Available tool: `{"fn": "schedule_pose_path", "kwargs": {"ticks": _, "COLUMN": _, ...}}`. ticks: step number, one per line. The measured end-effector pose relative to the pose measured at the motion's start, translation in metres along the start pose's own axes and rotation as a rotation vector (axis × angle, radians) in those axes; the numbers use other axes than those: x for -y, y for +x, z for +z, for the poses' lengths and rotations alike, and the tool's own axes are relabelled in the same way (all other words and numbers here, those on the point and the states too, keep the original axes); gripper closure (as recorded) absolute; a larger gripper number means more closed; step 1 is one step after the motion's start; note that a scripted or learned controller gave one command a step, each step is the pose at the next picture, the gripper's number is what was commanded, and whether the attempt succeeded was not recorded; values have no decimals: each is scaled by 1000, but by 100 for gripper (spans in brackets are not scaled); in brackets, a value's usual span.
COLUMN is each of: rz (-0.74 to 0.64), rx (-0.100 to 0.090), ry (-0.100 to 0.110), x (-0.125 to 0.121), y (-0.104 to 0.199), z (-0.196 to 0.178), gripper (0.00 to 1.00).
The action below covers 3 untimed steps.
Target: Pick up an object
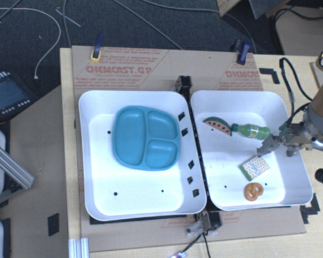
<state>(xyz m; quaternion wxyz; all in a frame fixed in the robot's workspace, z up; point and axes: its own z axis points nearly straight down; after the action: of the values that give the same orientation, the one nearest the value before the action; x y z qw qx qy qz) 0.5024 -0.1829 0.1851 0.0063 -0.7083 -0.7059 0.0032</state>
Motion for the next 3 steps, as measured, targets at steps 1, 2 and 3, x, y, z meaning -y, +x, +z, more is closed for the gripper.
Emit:
{"fn": "schedule_pose_path", "kwargs": {"ticks": 1, "rz": -4, "rx": 3, "ry": -12, "x": -3, "y": 0, "z": -6, "gripper": 0}}
{"fn": "schedule_pose_path", "kwargs": {"ticks": 2, "rz": -3, "rx": 1, "ry": -7, "x": -3, "y": -4, "z": 38, "gripper": 0}}
{"fn": "schedule_pose_path", "kwargs": {"ticks": 3, "rz": -3, "rx": 2, "ry": -10, "x": -8, "y": -12, "z": 86, "gripper": 0}}
